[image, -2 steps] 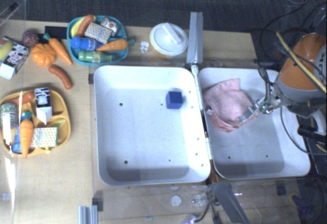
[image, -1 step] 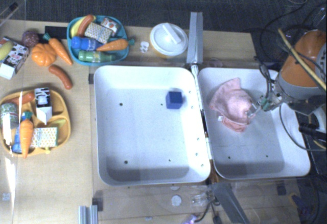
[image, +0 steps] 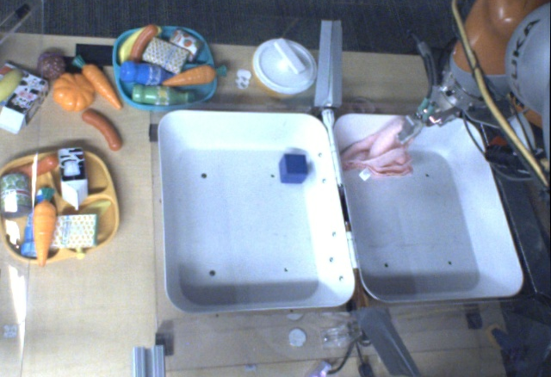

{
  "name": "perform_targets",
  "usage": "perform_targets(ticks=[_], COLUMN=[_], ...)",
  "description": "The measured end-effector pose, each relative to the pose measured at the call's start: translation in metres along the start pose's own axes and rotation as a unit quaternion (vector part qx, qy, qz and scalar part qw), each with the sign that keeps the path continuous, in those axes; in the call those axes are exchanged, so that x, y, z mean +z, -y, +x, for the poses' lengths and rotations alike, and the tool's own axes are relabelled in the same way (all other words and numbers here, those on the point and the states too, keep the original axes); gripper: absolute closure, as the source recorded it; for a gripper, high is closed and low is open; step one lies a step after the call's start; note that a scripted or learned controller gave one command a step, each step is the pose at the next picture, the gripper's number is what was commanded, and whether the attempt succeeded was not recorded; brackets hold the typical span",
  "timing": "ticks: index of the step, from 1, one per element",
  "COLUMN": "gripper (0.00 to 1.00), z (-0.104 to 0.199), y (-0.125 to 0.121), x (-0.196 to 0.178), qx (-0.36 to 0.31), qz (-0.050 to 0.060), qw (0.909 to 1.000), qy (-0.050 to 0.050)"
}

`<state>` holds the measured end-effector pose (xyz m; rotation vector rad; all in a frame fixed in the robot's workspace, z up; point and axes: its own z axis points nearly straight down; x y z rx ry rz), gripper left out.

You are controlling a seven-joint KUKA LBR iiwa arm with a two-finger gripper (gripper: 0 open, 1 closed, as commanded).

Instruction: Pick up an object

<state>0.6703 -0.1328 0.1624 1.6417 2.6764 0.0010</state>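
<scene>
Pink cloth (image: 379, 153) is lying bunched in the right bin (image: 482, 281), its upper corner stretching up toward the gripper (image: 419, 120) | gripper is appearing to pinch that corner, though its closure is hard to confirm | lift is barely starting; raising the cloth clear is remaining | blue cube (image: 294, 167) is sitting well beyond the tool in the left bin (image: 215, 281).

Two white bins (image: 250, 293) sit on a tan bench (image: 129, 281). A blue cube (image: 294, 167) lies in the left bin, a pale pink cloth (image: 379, 156) in the right. The grey arm (image: 525, 48) wears an orange band (image: 504, 9).
</scene>
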Motion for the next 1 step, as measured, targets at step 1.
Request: perform_targets(ticks=[1], gripper=[1.0], z=[0.0791], y=[-0.04], x=[-0.0202], qx=[-0.002], qz=[0.0], qw=[1.0], qy=[0.0])
